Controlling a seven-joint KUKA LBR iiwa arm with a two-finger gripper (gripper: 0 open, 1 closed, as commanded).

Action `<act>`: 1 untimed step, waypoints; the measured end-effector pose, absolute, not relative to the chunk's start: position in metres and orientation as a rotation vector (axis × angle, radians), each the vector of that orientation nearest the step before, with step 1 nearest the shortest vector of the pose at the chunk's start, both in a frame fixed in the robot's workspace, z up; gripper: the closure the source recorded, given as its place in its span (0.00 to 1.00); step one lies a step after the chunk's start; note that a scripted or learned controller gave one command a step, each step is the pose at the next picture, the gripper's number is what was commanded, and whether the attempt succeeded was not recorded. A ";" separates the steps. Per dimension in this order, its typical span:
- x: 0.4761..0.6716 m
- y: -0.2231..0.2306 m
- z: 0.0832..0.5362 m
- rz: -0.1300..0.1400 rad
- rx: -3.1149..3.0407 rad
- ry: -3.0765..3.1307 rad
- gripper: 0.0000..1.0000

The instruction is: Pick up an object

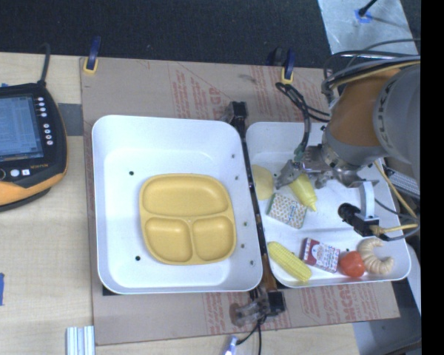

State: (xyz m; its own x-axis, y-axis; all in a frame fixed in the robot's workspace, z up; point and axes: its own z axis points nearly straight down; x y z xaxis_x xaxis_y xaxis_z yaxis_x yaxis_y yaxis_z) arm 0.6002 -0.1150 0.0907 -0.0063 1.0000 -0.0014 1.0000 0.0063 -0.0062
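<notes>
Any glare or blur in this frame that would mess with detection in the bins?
Camera view: even overhead light, soft shadows along the inner walls of the left bin; the yellow tray is sharp with only a mild sheen; the arm looks soft and slightly blurred, and it shades the right bin near the gripper.

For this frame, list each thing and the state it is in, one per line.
Yellow divided tray: lying flat in the left bin, compartments bare.
Corn cob: lying in the right bin.
Red carton: lying flat.
Tomato: resting beside the croissant.
Gripper: low above a yellow piece.
Teach pendant: screen lit.
</notes>
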 end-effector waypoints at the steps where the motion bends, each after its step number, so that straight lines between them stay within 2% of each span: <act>1: 0.601 -0.116 0.102 0.012 -2.209 -2.231 1.00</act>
